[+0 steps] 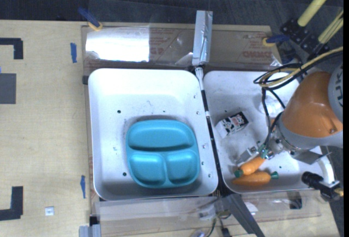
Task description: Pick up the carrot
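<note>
- A blue tray [162, 152] is held in the left bin [103, 121].
- Two carrots [252, 171] are seen low in the right bin [229, 94], beside a small white item [233, 122].
- The tool [263, 151] is placed touching the upper carrot; its state cannot be told.

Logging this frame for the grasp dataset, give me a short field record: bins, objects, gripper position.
left bin: holds blue divided tray
right bin: holds two carrots and a small black-and-white item
carrots: upper carrot, lower carrot, touching, near the bin's front edge
gripper: right bin, just above upper carrot
grasp: cannot tell
</note>
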Controlling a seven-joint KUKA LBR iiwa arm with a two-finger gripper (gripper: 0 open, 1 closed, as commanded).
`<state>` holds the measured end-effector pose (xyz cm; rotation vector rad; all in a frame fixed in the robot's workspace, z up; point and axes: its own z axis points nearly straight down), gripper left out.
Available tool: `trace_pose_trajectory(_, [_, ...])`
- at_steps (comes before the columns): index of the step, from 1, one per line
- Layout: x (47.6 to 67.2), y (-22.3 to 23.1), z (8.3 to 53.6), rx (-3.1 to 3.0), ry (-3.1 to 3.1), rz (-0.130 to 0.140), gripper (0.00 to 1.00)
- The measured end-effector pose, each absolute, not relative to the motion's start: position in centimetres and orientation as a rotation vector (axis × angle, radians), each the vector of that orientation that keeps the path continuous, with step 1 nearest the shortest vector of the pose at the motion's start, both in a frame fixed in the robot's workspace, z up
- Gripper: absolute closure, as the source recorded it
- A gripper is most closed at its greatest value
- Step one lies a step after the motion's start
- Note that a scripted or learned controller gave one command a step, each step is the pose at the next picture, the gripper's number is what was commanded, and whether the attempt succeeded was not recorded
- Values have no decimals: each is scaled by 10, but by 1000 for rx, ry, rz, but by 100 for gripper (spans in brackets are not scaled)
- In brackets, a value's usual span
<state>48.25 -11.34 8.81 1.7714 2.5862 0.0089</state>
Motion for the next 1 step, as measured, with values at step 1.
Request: trace_pose_trajectory(1, [485, -114, 99, 1769, 2579, 12, 100])
